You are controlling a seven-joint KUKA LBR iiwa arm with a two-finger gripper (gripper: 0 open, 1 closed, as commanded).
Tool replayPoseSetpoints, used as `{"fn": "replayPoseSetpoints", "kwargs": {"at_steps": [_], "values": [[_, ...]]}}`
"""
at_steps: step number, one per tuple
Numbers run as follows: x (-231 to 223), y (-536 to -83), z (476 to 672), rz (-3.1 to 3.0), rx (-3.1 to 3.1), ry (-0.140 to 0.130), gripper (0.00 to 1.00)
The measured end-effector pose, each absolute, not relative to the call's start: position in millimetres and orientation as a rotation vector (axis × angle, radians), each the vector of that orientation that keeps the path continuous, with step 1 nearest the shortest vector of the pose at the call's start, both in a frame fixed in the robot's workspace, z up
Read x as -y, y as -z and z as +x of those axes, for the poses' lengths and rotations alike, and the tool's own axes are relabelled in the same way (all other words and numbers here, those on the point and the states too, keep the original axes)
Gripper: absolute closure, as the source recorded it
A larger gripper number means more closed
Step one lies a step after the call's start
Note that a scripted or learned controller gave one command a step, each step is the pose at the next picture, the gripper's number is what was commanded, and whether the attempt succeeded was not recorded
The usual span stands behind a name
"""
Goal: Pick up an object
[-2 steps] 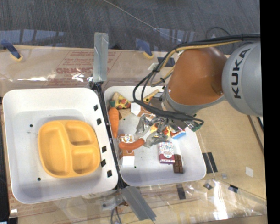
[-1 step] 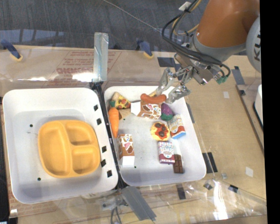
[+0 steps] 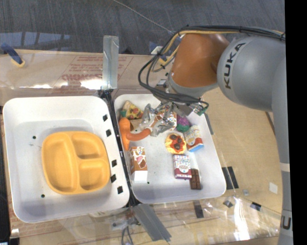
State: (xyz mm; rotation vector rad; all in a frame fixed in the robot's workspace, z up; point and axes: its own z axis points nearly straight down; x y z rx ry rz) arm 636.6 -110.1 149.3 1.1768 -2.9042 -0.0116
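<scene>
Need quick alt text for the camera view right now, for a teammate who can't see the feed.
The grey arm reaches in from the right, its hand low over a pile of small toy food items in the far part of the right bin. The left bin holds a yellow divided tray.

Lighting, my feed: even, bright overhead; glare on plastic sheet (image 3: 76, 79); soft shadows inside white bins (image 3: 22, 114); slightly soft focus.
</scene>
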Motion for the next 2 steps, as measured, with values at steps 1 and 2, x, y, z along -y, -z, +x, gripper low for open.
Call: {"fn": "replayPoseSetpoints", "kwargs": {"at_steps": [1,2], "values": [[155,-255,651.4,1.416,2.813,-0.010,1.00],[174,-261,552.6,0.638,3.078,-0.002,1.00]]}}
